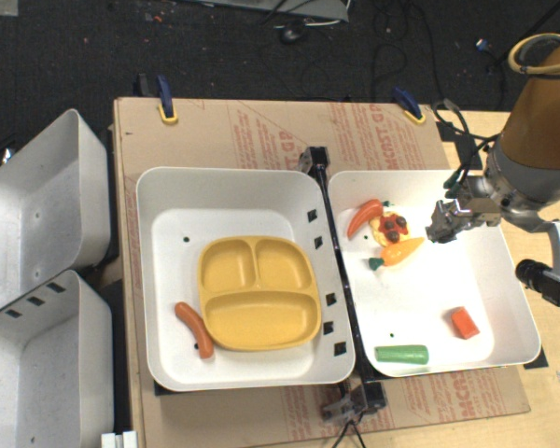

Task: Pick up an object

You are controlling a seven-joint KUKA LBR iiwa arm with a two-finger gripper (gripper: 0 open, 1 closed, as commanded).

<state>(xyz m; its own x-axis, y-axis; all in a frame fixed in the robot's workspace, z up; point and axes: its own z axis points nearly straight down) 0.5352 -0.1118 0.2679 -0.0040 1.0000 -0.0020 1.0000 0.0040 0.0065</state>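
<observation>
Across the bench [261, 138] sit two shallow white bins side by side – the left bin [159, 250] and the right bin [490, 269]. Largest of the contents is a yellow divided plate [259, 292] in the left bin, with a brown sausage [195, 329] lying just beside its lower left corner. In the right bin the pieces are smaller: a green cylinder [401, 353] near the front wall, a red chili [364, 217] and an orange carrot [399, 251] close together near the back left with a small dark-spotted piece [391, 224] between them, and an orange block [464, 322] well apart toward the front right.

As for the task, nothing looks lifted yet; every item rests on a bin floor, so by my judgement the pick is still to be made, and the grasp and the raise are both left. The likeliest target seems to be the cluster by the carrot, though that is a guess.

The arm [537, 129] comes in from the right, bent down over the right bin's back half, and the hand [444, 224] hangs low just right of the carrot, apart from it. Whether the hand is spread or pressed together I cannot tell – it reads only as a dark mass from this angle, and nothing shows gripped in it
</observation>
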